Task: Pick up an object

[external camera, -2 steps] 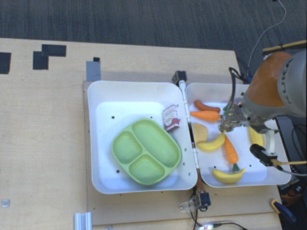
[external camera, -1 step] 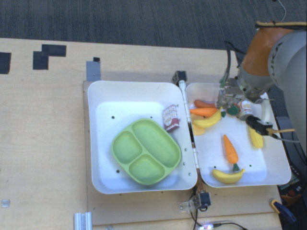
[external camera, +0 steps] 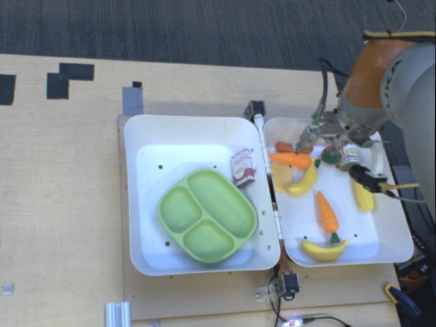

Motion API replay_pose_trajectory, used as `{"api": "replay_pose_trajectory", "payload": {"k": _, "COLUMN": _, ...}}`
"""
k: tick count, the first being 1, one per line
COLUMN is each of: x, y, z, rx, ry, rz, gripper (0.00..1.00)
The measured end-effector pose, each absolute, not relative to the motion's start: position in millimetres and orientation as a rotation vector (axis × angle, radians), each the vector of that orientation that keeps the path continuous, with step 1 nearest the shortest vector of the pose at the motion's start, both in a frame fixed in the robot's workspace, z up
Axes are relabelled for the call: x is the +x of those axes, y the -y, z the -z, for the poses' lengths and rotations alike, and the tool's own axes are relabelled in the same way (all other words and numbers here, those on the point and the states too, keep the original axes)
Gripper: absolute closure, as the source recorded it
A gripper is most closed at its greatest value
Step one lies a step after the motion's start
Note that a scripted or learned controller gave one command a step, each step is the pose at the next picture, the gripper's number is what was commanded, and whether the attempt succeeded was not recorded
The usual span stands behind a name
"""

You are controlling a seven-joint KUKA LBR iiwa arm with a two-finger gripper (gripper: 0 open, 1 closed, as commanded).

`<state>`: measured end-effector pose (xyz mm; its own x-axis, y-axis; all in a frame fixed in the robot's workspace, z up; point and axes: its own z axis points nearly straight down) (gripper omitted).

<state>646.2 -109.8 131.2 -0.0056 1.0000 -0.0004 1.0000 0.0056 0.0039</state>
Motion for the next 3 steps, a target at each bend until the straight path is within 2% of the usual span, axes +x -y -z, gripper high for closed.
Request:
{"api": "replay_pose_trajectory", "payload": {"k": 1, "x": 591.6, "y": 90.8, "z": -86.8, "rx": 2.215, "ry": -2.22, "rz": -0.007, "gripper": 0.0}}
{"api": "replay_pose_trajectory", "payload": {"k": 2, "x": 593.7, "y": 90.3, "z": -98.9, "rx": 2.208, "ry": -2.22, "rz": -0.013, "gripper": 1.0}}
{"api": "replay_pose_trajectory", "payload": {"k": 3, "x": 562.1, "y": 50.0, "z": -185.5, "rx": 2.213, "ry": -2.225, "rz": -0.006, "gripper": 1.0}}
